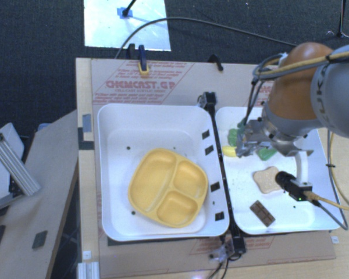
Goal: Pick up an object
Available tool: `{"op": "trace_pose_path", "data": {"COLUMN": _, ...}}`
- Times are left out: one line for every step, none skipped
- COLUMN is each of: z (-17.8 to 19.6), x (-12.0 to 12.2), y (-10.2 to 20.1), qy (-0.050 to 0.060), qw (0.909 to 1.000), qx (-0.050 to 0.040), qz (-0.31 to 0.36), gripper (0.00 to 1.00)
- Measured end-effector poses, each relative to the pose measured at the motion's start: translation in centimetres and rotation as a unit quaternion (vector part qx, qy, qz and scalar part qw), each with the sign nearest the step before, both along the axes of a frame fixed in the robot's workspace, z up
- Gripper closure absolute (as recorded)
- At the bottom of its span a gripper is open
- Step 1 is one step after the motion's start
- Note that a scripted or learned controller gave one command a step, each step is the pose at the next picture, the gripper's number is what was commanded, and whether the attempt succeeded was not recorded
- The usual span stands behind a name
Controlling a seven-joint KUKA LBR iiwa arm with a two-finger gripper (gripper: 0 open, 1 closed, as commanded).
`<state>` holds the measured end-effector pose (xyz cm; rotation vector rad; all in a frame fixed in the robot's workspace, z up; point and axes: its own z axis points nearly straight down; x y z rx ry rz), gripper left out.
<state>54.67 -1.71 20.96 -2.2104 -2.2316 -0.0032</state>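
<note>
Left bin [110, 173]: I logged one yellow divided tray [167, 186], lying flat and slightly skewed, well apart from the arm.

Right bin [320, 214]: I logged a green object [235, 136] and a small yellow piece [228, 151] near the dividing wall, a tan toast-shaped piece [266, 179] mid-bin, and a brown chocolate-bar piece [262, 213] nearer the front edge.

Gripper [248, 148]: I saw it low over the green and yellow items, partly hiding them; I judged these the likely pick targets, since the arm had been brought in just above them. Whether the gripper was spread, closed or holding anything I could not tell, as the wrist body blocked it.
</note>
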Motion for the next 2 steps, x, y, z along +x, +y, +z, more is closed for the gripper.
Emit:
{"op": "trace_pose_path", "data": {"z": -0.5, "x": 0.0, "y": 6.0, "qy": 0.000, "qw": 1.0000, "qx": 0.0003, "qz": 0.001, "gripper": 1.00}}
{"op": "trace_pose_path", "data": {"z": 0.6, "x": -0.6, "y": 11.0, "qy": 0.000, "qw": 1.0000, "qx": 0.0004, "qz": 0.000, "gripper": 1.00}}
